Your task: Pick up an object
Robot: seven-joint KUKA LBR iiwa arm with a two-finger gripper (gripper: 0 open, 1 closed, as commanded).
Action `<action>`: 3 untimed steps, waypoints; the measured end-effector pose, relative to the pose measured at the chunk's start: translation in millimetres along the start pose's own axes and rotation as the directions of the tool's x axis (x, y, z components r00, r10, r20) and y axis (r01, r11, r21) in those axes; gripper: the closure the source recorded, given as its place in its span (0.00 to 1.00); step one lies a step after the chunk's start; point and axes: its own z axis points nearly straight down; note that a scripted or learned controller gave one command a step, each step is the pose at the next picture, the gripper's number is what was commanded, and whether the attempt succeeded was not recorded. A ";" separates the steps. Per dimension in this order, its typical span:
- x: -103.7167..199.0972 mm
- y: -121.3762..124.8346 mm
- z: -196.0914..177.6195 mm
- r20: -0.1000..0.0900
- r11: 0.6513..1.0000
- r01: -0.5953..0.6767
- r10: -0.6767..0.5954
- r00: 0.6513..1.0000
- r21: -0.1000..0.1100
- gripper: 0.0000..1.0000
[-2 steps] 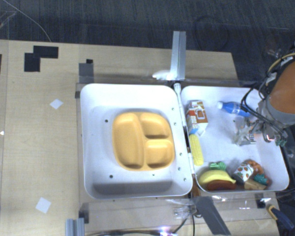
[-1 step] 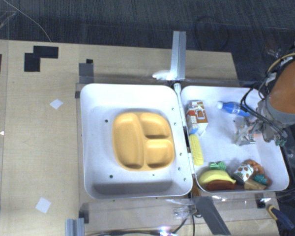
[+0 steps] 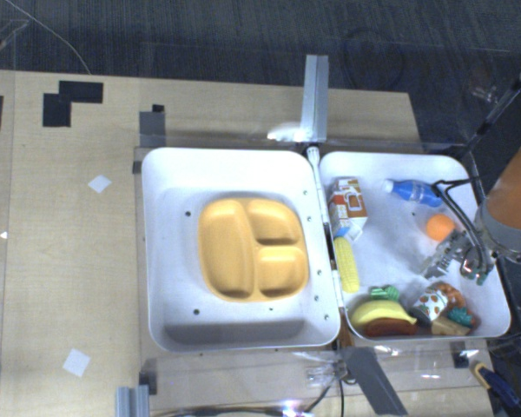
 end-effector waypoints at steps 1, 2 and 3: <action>-112.4 73.0 9.4 -0.007 0.987 -0.162 0.163 0.987 0.008 0.00; -114.2 75.2 -4.0 -0.001 0.988 -0.156 0.156 0.988 0.005 1.00; -75.0 95.8 -85.7 0.001 0.743 -0.669 0.669 0.743 -0.003 1.00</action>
